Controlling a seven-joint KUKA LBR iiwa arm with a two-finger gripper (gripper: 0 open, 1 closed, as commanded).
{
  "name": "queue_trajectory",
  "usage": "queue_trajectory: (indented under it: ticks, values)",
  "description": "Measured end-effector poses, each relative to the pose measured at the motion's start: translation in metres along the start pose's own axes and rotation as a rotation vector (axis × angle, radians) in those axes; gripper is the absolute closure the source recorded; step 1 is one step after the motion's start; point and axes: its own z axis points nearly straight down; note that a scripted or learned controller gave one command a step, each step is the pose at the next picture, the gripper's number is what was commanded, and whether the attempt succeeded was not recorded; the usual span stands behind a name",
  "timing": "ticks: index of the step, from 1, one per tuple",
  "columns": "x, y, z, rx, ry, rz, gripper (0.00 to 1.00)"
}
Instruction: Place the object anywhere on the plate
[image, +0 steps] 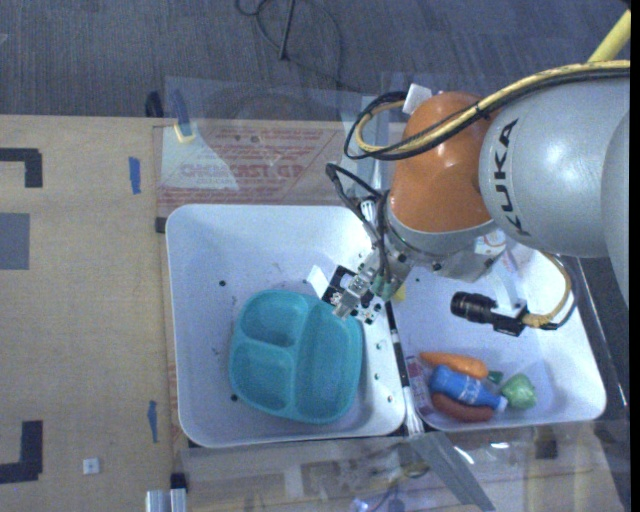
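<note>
A teal divided plate (296, 357) lies in the left bin (200, 250), toward its front right. My gripper (347, 296) hangs just above the plate's upper right rim, under the orange wrist band. The right bin (570, 350) holds an orange carrot (455, 363), a blue bottle (464, 387), a red sausage-like piece (462, 408) and a green item (518, 391), all clustered near its front edge. I see none of these between the fingers.
The big grey arm (560, 170) covers the rear of the right bin and the wall between the two bins. A black cylinder (485, 309) with cable hangs off the wrist. A wooden board (80, 300) lies left of the bins.
</note>
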Motion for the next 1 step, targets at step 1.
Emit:
queue_trajectory:
  ticks: [1]
  values:
    - [-0.0004,-0.0002,-0.0003,0.0,0.0,0.001,0.0]
